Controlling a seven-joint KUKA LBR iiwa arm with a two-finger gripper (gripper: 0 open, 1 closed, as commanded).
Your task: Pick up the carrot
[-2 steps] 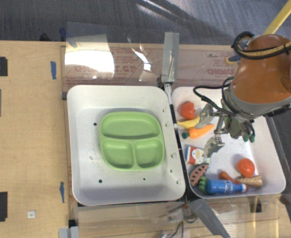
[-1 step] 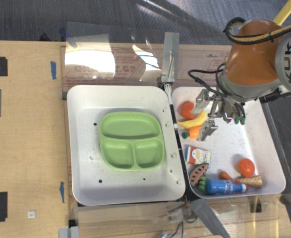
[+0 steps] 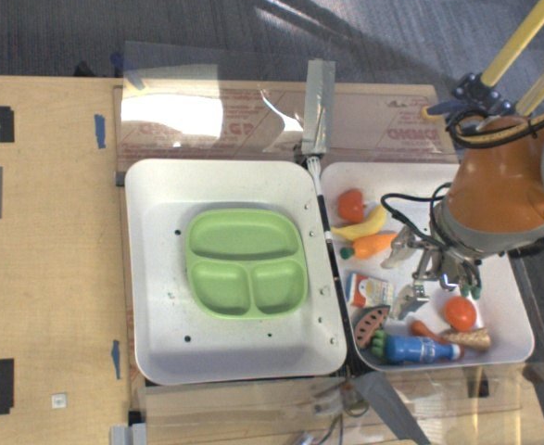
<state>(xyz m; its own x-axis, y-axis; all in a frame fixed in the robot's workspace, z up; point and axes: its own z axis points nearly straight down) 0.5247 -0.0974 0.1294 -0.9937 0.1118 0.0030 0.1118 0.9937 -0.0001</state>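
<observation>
Carrot [image 3: 375,245], smooth orange taper, lies centre-right in right bin [image 3: 517,315], beside curved yellow banana [image 3: 365,227]. Metal gripper [image 3: 429,276] hangs lower right of it; its grip state: cannot tell.

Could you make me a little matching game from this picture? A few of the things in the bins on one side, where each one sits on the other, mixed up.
Things:
1. green plate
2. carrot
3. blue bottle
4. tomato

Places:
A. near front edge of the right bin
B. back left corner of the right bin
C. middle of the left bin
D. just in front of the banana

Pairs: 1-C, 2-D, 3-A, 4-B
</observation>
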